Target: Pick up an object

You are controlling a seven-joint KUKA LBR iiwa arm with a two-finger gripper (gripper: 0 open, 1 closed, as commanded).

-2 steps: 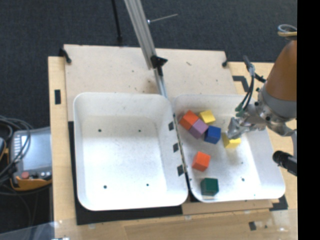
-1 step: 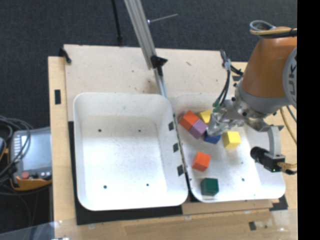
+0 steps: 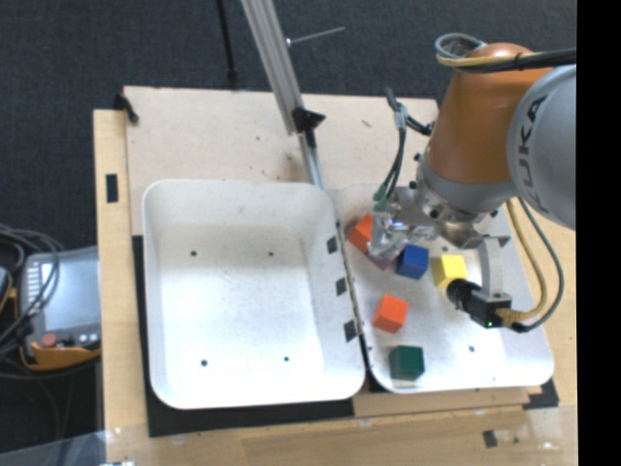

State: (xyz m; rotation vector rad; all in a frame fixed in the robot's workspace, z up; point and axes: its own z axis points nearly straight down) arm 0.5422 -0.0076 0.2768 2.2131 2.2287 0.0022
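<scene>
The right bin point(image 3: 514, 357) holds several small blocks. My gripper point(image 3: 389, 238) is low in that bin's upper left part, under the orange and grey arm point(image 3: 480, 124). An orange block point(image 3: 360, 232) lies just left of it. A purple piece point(image 3: 383, 257) shows right below the gripper, partly hidden by it. To the gripper's right sit a blue cube point(image 3: 412, 261) and a yellow cube point(image 3: 449, 268). An orange cube point(image 3: 391, 313) and a green cube point(image 3: 408, 362) lie nearer the front. I see nothing lifted off the bin floor.
The left bin point(image 3: 155, 289) stands beside the right one, their walls meeting at a ridge point(image 3: 344, 289). A slanted metal pole point(image 3: 277, 61) rises behind the bins. A black cable connector point(image 3: 477, 304) hangs over the right bin near the yellow cube.
</scene>
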